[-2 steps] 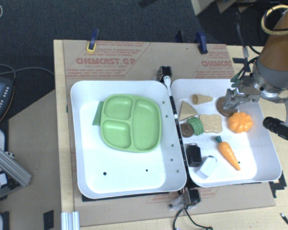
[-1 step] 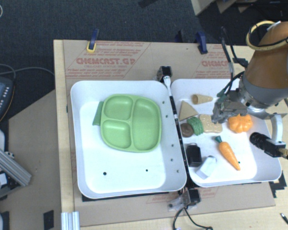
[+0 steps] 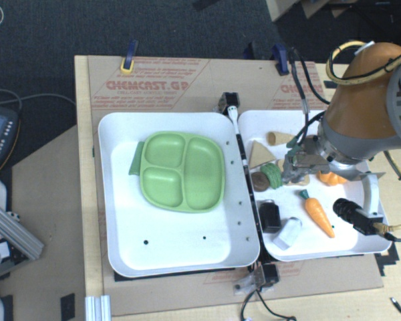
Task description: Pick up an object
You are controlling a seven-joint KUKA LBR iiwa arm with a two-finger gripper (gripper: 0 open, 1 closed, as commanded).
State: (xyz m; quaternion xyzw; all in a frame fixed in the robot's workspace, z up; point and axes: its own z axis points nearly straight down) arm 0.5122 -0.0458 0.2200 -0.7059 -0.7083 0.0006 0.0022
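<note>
You're looking at a bench (image 3: pixel 87 179) topped with a tan board printed in red lettering. Two blue clamps (image 3: pixel 129 51) grip its far edge, one left of centre, one toward the right. Directly on it sit two shallow white bins, touching side by side: the left bin (image 3: pixel 113 199) and the right bin (image 3: pixel 307 246). Black clips (image 3: pixel 228 101) sit at the seam between them, far end and near end.

A robotics lab: left of the tool (image 3: pixel 295 168), a paper-covered plywood tabletop (image 3: pixel 180 85) held by clamps carries two shallow white plastic bins (image 3: pixel 120 199), with loose black cables (image 3: pixel 40 99) on dark carpet (image 3: pixel 87 12).
</note>
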